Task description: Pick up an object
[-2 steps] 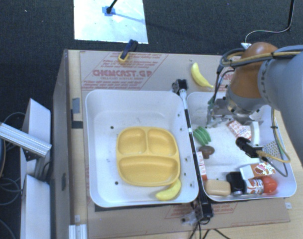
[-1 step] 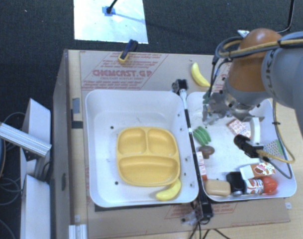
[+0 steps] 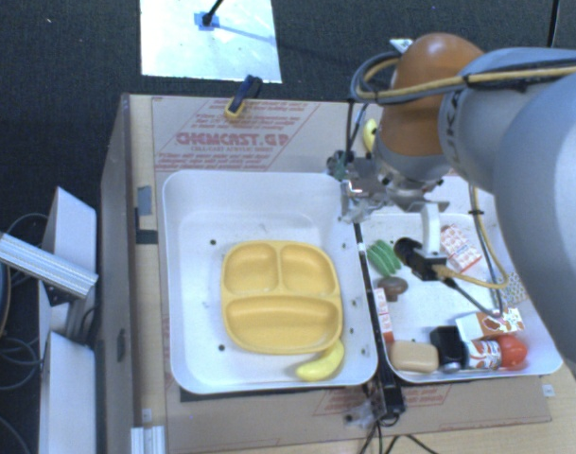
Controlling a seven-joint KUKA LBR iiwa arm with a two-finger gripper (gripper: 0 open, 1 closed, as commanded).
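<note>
Yellow plastic fills the left bin (image 3: 174, 253): a divided plate (image 3: 280, 296) at centre frame with a banana (image 3: 322, 363) touching its lower edge. Right of the divider, the crowded right bin (image 3: 550, 353) holds a green piece (image 3: 384, 254), a tan block (image 3: 413, 357) and cartons packed close, so a grasp could nudge neighbours or pinch two. The hand (image 3: 371, 197) hangs over the divider, upper centre; its opening I cannot tell.

Dark carpet floor (image 3: 61, 55) surrounds the table (image 3: 136, 282), which is topped with printed cardboard (image 3: 240, 135). A pale square sheet (image 3: 174, 26) lies on the floor beyond. At left stand white boxes (image 3: 65, 230) and cables (image 3: 8, 348).
</note>
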